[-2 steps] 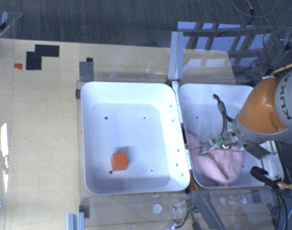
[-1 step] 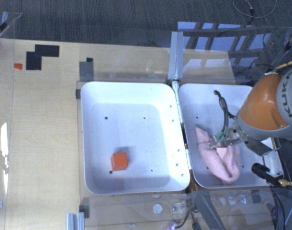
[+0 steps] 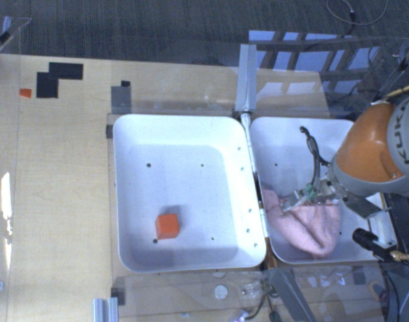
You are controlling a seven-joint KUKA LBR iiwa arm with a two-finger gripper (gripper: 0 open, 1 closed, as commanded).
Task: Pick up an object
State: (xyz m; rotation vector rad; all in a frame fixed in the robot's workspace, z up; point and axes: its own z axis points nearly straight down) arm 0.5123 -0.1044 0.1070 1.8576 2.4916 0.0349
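The gripper (image 3: 305, 196) sits on the pink cloth (image 3: 305, 227) in the right bin (image 3: 285, 139). Its grip can't be made out, perhaps touching. An orange block (image 3: 167, 226) lies at seven o'clock in the left bin (image 3: 178, 129).

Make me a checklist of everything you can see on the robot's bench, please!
Surface: pale wooden bench bearing two white bins side by side.
Job's things: orange block in the left bin; pink cloth in the right bin.
Clutter: black shapes and a small orange mark on the bench's far left.
Grippers: gripper low over the pink cloth; jaws' state unclear.
Cables: dark cable along the arm; thin loop on the floor.
Surroundings: dark floor behind.
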